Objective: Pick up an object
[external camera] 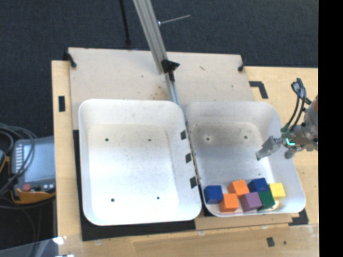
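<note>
Several small blocks lie bunched in the near corner of the right bin [225,111]: a blue block [213,193], an orange block [239,187], a second blue one [259,185], a yellow block [277,190], another orange one [230,202], a purple block [250,201] and a green block [267,199]. My gripper [277,151] hangs over the right bin's right side, above and behind the blocks. It is open, and nothing sits between its fingers [266,149].
The left bin [134,108] lies beside the right one, with small clips along their shared edge. A slanted aluminium pole [153,31] rises from the bench behind the bins. A control pendant with cables [29,167] sits off the bench's left edge.
</note>
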### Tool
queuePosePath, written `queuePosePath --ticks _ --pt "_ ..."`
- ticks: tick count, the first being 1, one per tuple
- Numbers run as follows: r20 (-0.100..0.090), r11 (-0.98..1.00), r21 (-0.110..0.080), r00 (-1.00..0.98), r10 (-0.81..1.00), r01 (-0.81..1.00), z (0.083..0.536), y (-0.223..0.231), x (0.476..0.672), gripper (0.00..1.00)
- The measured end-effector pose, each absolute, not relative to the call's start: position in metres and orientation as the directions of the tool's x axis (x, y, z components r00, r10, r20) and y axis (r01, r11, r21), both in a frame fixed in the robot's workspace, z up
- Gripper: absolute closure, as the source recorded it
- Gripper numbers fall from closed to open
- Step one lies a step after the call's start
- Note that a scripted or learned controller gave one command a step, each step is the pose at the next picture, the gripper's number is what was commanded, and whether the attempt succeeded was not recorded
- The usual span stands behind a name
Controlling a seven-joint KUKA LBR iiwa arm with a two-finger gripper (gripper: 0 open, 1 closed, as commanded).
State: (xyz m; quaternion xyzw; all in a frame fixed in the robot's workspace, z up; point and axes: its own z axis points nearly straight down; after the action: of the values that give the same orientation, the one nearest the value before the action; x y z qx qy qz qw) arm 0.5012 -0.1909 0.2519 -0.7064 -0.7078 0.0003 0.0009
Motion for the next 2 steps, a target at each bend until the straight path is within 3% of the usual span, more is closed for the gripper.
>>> queuePosePath --ticks 1,2 --pt "0.0 0.001 0.002 -0.001 1.0 1.0 0.254 -0.191 0.502 0.0" --pt "0.0 -0.001 -0.005 0.001 1.0 1.0 0.191 -0.194 0.505 0.0"
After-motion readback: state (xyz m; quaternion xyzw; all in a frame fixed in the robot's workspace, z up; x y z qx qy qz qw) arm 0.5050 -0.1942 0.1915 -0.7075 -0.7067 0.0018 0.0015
